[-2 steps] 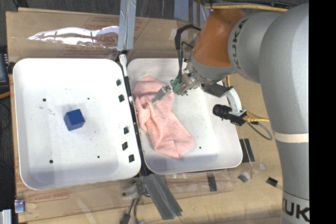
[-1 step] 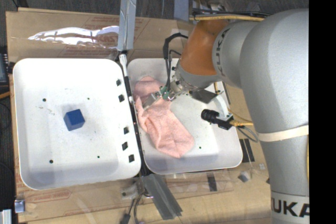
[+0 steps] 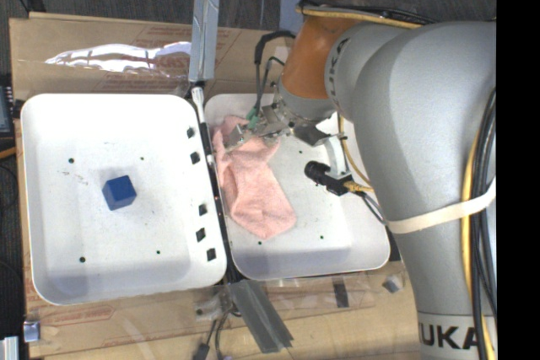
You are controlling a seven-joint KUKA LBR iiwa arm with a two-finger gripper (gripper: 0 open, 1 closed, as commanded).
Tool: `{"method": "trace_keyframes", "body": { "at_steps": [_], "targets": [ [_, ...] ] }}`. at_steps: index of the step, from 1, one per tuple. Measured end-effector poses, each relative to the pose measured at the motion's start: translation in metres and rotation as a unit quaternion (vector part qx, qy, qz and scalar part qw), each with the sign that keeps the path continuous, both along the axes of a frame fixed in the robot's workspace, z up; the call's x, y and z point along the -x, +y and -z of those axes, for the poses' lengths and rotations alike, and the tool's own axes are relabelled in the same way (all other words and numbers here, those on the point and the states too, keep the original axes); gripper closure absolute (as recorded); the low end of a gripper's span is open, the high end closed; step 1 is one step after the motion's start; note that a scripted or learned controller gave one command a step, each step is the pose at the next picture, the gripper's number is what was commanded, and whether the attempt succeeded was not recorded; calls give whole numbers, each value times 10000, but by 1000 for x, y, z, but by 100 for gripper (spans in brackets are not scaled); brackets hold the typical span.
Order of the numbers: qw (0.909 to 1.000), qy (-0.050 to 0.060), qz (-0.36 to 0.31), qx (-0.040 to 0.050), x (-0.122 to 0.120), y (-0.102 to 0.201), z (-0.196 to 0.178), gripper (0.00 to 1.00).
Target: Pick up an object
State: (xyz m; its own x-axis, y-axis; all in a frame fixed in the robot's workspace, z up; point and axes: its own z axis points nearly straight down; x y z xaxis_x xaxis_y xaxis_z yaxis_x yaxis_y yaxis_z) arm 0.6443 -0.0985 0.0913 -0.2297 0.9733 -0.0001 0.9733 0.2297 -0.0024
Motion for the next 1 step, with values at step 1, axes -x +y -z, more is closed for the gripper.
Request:
{"method": "trace_keyframes", "body": {
  "at_steps": [1],
  "targets": [
    [10000,0,0,0,0,0,0,0]
  ]
}}
